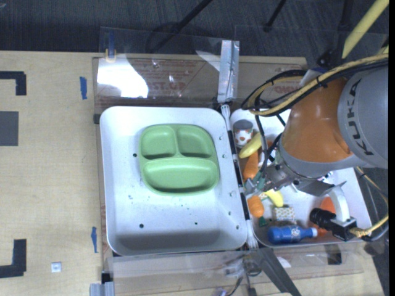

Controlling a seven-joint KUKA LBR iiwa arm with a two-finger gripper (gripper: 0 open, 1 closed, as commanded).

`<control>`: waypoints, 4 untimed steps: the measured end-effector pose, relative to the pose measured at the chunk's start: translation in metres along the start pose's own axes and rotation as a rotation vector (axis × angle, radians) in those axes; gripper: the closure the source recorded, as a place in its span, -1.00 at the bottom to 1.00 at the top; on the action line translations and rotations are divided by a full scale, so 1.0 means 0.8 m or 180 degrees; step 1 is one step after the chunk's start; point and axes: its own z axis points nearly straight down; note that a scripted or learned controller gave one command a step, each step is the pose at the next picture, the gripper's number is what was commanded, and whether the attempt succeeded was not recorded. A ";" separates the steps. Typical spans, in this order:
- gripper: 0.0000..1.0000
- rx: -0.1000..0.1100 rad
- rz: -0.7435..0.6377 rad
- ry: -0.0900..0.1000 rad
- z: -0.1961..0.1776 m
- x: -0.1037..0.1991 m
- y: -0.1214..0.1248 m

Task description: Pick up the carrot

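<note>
carrot (249,165) by the right bin's left wall looks light, stiff, slick; grab mid-length. Can't tell the hand's (266,184) state.

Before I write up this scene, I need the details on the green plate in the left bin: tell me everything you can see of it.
The green plate is a light green divided tray that looks like smooth plastic, with rounded corners. It has three sections: two smaller ones along its far side and one long one on the near side, split by raised ridges. It lies flat and right side up on the floor of the left white bin, somewhat toward the far half. No item can be seen in any section, and only the bin floor touches it.
</note>
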 end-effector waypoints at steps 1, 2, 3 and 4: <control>-1.00 0.0000 0.0001 0.0000 0.000 0.000 0.000; -1.00 -0.0006 0.0457 -0.0008 0.012 -0.071 -0.009; -1.00 0.0005 -0.0134 0.0003 0.012 0.046 0.018; -1.00 -0.0006 -0.0181 -0.0006 0.011 0.030 0.149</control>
